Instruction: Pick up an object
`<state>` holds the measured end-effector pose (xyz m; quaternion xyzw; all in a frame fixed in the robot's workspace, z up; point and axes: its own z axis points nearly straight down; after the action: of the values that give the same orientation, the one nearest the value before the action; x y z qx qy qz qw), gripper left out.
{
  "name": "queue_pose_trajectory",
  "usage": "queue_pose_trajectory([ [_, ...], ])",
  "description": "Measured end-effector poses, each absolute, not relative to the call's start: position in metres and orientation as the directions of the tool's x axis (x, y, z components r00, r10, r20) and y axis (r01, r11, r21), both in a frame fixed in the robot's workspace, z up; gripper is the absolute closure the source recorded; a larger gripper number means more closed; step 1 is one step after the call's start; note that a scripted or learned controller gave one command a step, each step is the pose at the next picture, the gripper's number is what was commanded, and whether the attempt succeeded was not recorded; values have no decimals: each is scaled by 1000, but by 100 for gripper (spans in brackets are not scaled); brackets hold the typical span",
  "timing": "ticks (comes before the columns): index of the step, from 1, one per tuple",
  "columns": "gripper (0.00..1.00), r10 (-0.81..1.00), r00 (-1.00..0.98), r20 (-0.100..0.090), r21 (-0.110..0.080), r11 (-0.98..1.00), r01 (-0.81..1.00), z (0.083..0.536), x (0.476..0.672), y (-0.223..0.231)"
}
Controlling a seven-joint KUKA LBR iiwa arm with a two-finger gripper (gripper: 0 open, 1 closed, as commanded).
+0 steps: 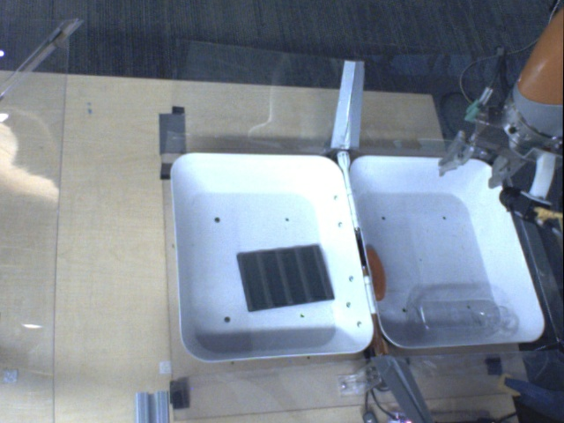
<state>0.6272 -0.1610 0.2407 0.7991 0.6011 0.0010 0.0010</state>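
The tool [480, 159], fingers spread and holding nothing, hangs over the right bin's [529, 320] far edge; a dark ridged tray [285, 277] lies in the left bin [189, 263].

The arm [539, 77] enters at the upper right, above the far right corner of the right bin [529, 320]. Its topmost visible part is a rounded orange band. Below that sits a grey wrist collar, lighter at its rim. Dark thin cables loop from the wrist, one with a small green fitting. The pincer [476, 159] is pale grey metal, angular, with darker parts nearer the bin's right wall.
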Motion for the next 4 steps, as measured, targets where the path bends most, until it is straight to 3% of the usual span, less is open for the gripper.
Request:
queue_pose_trajectory([
  [1, 0, 971, 240, 1, 0, -240, 971, 111, 630, -92],
  [2, 0, 934, 356, 2, 1, -356, 934, 101, 614, -101],
  [3, 0, 986, 166, 0, 6, -166, 986, 178, 566, -150],
  [4, 0, 986, 166, 0, 6, -166, 986, 178, 566, -150],
])
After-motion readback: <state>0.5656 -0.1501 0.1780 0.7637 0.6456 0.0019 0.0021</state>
